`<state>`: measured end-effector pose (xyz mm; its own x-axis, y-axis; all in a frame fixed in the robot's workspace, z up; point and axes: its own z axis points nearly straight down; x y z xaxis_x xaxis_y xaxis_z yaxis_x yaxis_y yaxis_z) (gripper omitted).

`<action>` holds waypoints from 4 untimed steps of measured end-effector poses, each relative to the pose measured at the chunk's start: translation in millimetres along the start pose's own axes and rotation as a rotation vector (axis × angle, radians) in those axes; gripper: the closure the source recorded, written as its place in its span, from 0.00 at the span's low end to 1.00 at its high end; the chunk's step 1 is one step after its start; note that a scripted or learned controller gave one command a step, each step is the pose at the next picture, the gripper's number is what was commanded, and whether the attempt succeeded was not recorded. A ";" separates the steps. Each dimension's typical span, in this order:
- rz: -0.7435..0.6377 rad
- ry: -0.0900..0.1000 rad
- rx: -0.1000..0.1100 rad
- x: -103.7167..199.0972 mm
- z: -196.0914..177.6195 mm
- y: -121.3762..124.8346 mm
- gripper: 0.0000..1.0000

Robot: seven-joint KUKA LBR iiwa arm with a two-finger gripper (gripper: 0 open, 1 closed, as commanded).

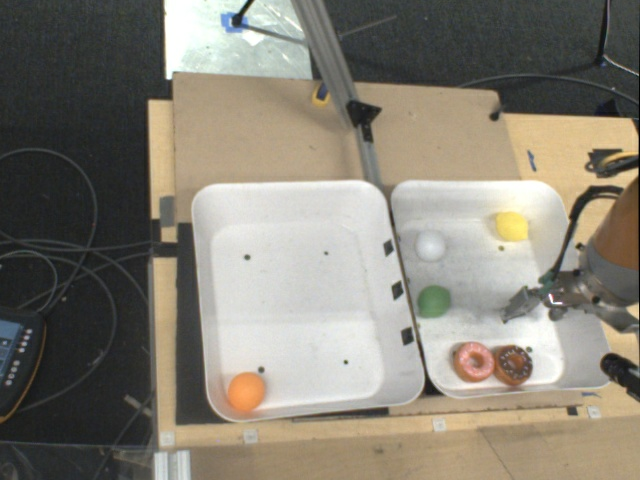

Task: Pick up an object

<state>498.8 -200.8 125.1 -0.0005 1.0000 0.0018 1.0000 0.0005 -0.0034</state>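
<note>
The right bin [545, 196] holds a yellow ball [511, 226], a white ball [430, 246], a green ball [433, 301], a pink-frosted donut [473, 361] and a brown chocolate donut [514, 365]. An orange ball [245, 391] lies in the near left corner of the left bin [290, 203]. My gripper [525, 305] reaches in from the right over the right bin, above and slightly right of the brown donut. Nothing shows between its tips.
A grey pole [330, 58] slants from the top down to the back edge between the bins. Cables lie on the floor at left. A cable loops by the arm at the right edge.
</note>
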 end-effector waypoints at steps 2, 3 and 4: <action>0.000 -0.002 -0.007 -0.5 23.6 1.6 1.00; -0.004 -0.004 -0.009 -3.8 -21.0 7.9 1.00; -0.005 -0.006 -0.012 -5.4 -85.1 6.7 1.00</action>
<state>505.8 -206.3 210.1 -0.0051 1.0000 -0.0037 0.9999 0.0052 0.0087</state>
